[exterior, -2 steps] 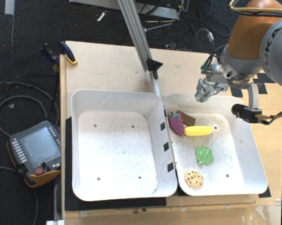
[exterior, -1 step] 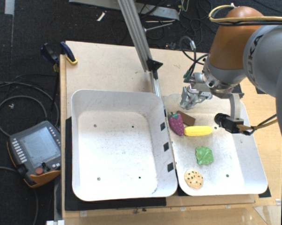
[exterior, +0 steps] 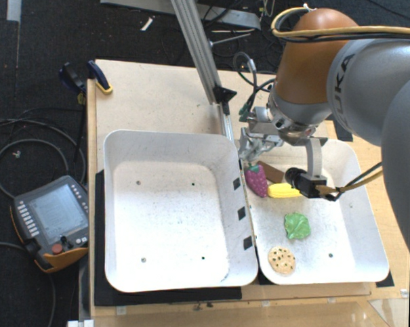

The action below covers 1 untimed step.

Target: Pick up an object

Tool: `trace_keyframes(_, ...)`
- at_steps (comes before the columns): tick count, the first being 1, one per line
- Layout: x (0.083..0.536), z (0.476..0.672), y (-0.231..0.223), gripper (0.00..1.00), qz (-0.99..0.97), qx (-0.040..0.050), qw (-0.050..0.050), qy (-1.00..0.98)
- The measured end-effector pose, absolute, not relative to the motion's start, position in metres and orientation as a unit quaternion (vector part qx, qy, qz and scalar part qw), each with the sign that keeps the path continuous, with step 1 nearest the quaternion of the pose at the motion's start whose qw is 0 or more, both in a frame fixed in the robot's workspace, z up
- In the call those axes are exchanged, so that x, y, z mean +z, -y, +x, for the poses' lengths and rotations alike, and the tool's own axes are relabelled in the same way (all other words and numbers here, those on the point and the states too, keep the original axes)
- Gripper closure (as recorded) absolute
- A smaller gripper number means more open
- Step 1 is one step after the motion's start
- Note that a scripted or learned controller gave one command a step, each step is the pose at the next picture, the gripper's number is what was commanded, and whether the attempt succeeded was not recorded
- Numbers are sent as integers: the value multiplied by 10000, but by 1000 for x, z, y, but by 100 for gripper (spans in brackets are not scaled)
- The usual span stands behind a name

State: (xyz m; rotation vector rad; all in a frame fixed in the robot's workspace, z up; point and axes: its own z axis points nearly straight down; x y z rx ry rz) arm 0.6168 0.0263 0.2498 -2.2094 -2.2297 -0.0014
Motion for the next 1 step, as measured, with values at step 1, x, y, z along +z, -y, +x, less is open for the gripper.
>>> trace_keyframes(1,231,602,-79,100,-7040,7,18,7102)
